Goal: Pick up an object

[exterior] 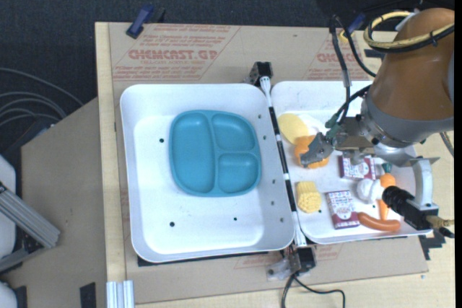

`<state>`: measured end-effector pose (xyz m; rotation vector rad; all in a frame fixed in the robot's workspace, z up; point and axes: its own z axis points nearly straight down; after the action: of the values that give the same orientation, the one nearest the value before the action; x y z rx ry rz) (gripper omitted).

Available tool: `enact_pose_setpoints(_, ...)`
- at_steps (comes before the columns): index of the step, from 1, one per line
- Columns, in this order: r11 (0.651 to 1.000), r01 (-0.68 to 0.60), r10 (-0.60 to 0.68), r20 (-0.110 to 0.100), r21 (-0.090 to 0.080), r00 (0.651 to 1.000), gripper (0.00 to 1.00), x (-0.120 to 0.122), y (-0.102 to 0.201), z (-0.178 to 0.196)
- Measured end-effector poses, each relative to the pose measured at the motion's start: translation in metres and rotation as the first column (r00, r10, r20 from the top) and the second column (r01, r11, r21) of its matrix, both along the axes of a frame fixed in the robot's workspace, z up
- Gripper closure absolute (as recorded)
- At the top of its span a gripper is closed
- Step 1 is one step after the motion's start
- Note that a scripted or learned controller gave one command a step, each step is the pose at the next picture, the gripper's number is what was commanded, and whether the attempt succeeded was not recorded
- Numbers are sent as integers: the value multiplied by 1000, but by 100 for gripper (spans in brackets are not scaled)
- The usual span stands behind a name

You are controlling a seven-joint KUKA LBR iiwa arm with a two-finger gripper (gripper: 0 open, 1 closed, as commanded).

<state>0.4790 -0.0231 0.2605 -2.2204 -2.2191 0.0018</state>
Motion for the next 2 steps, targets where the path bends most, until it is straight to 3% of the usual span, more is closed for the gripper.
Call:
enact_pose_setpoints(1, 1000, 1, -1, 2, -1, 1000, 0, 67, -65, -73)
enact_pose_setpoints(2, 1000, 0, 0, 2, -1, 1000, 0, 112, -102, -154)
